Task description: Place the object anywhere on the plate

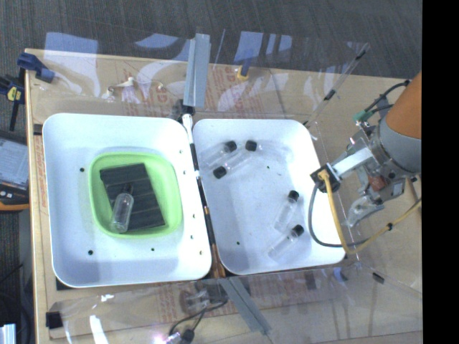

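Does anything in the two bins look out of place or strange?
Nothing looks spilled or broken. One clear vial lies on its side on the dark pad on the green plate in the left bin. Several capped vials lie scattered in the right bin.

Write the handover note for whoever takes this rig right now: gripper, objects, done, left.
Gripper: off the right side of the right bin, outside its rim; nothing seen between its fingers.
Plate: green, in the left bin, with a dark ridged block on it.
Done: one clear vial lies on the block, inside the plate.
Left: four black-capped vials lie loose in the right bin, two near the top left, two near the right wall. Whether more should go over is unclear.
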